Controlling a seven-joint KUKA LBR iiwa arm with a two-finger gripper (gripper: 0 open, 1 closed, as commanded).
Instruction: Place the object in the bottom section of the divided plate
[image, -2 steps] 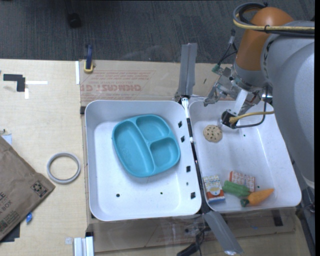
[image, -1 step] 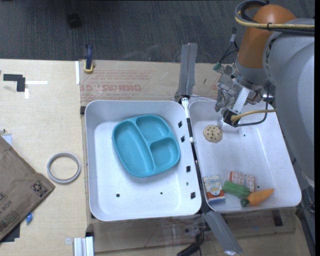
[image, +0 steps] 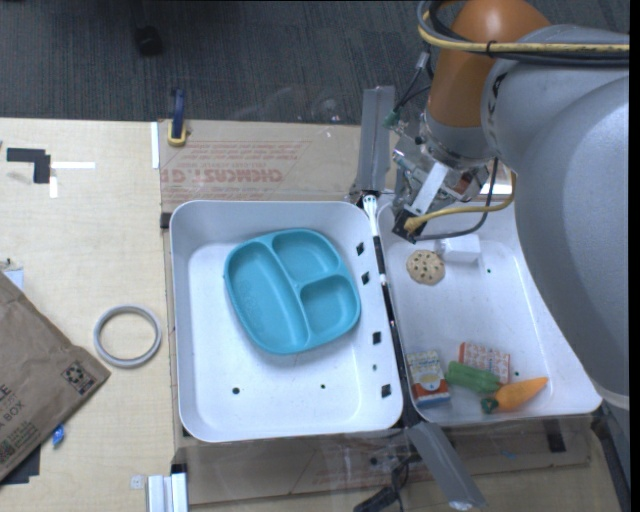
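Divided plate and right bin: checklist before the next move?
1. Placement spot: divided plate lies flat in the left bin, nothing in its sections: ok.
2. Bottom section identified: the plate sits rotated; the small lower-right section looks likeliest: cannot tell.
3. Target chosen: the right bin holds cookie, carton, packet, green piece and carrot; the task names none: cannot tell.
4. Whether the hand holds something: cannot tell.
5. Access: the cookie lies apart from the other items, with the hand close by at the bin's far corner: ok.

The brown box (image: 38, 385) is cut off by the left edge.
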